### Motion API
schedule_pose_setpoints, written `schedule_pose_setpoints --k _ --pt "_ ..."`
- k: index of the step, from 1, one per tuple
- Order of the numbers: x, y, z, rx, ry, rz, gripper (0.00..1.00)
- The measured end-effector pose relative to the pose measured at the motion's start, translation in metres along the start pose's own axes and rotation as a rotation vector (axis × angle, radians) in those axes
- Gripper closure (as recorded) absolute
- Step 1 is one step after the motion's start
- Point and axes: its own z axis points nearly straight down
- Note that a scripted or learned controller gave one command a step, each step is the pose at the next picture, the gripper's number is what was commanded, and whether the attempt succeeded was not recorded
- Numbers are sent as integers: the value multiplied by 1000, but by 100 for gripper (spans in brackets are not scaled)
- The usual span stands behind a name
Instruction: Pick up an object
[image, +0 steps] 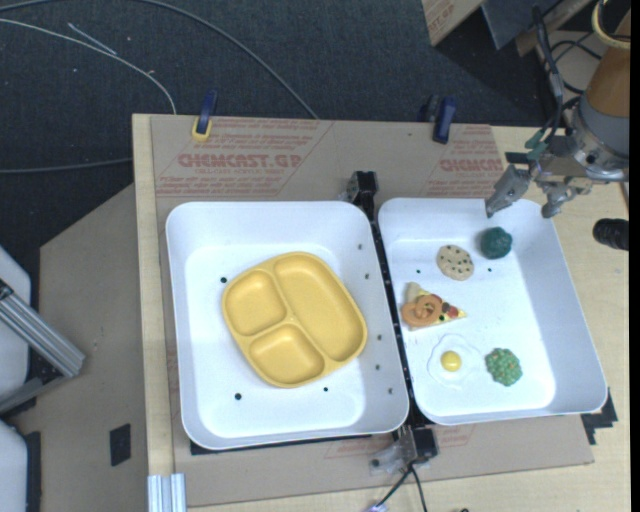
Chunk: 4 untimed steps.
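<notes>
The right bin (560, 300) holds several toy foods: a dark green round piece (495, 241), a chocolate-chip cookie (454, 262), a pizza slice (430, 310), a fried egg (451, 361) and a green broccoli floret (504, 366). My gripper (524, 201) hangs over the bin's far right corner, just above and behind the dark green piece, open, with nothing between its two spread fingers.
The left bin (190, 300) holds a yellow three-compartment plate (292, 318). Black clips (364, 185) join the bins at the middle seam. Blue clamps (441, 118) sit on the bench's far edge. The arm comes in from the upper right.
</notes>
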Motion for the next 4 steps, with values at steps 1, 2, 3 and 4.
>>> schedule_pose_setpoints --k 1,2,3,4 --pt "1 2 -9 -14 -2 -3 0" --pt "5 3 53 -10 -2 -3 0" --pt "13 2 98 -14 -2 -3 0" --pt "8 8 144 -10 -2 -3 0"
